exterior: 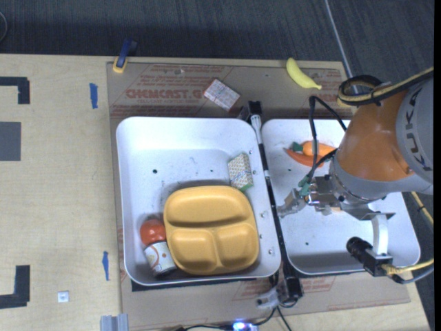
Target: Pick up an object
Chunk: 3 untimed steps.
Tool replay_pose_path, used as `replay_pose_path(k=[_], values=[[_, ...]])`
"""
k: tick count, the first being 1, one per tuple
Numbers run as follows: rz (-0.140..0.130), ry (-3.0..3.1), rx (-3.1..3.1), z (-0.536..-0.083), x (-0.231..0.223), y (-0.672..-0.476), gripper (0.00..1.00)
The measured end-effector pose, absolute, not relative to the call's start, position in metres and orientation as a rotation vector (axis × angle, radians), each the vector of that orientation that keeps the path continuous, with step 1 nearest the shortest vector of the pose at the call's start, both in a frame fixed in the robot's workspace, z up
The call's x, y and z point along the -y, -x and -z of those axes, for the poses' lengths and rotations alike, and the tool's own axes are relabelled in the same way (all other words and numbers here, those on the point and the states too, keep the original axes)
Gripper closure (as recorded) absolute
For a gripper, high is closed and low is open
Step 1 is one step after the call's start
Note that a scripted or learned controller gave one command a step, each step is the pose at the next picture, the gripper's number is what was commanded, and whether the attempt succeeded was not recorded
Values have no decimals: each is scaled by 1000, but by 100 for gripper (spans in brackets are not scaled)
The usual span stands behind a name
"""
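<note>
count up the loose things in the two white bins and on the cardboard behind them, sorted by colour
Yellow: 2, the divided tray in the left bin and the banana behind the bins
Orange or red: 2, the carrot in the right bin and the red-capped bottle beside the tray
Pale patterned: 2, the packet in the left bin and the packet on the cardboard
Total: 6

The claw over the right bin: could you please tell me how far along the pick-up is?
Nothing looks picked yet. The claw hangs low over the right bin, with no object visible in it. The orange carrot-like toy lies behind it near the bin's far wall. The yellow tray, red-capped bottle and small packet rest in the left bin. Grasping and lifting remain.
</note>
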State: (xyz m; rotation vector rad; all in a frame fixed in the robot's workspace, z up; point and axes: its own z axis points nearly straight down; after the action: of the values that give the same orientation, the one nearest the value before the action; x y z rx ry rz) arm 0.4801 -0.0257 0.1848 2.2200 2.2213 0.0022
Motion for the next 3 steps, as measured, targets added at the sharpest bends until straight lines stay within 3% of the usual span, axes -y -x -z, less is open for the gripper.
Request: replay_pose_path(k=[1, 2, 3], values=[[1, -2223, -2221, -132, 93, -479, 0], [-3, -2221, -2220, -86, 91, -480, 0], [-6, -2220, -2218, -96, 91, -481, 100]])
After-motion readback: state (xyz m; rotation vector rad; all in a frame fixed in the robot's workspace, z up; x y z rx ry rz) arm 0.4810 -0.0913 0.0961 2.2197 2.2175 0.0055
